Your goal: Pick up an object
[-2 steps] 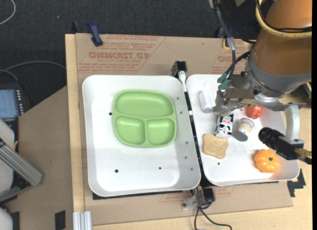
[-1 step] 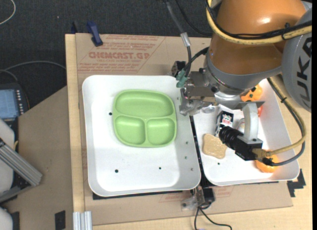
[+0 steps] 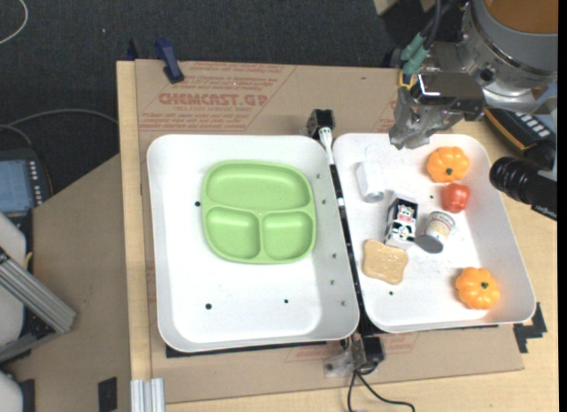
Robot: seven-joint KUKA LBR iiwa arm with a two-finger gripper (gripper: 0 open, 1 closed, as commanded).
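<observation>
Tool: we see the grey metal tool above the right white bin, near the round orange pumpkin.
Grip: we cannot tell.

A robotics lab: bench, bins, loose cables.

Right bin: two orange pumpkins, red tomato, toast, milk carton, possibly tin.

glossy white plastic bins, matt green tray.
</observation>
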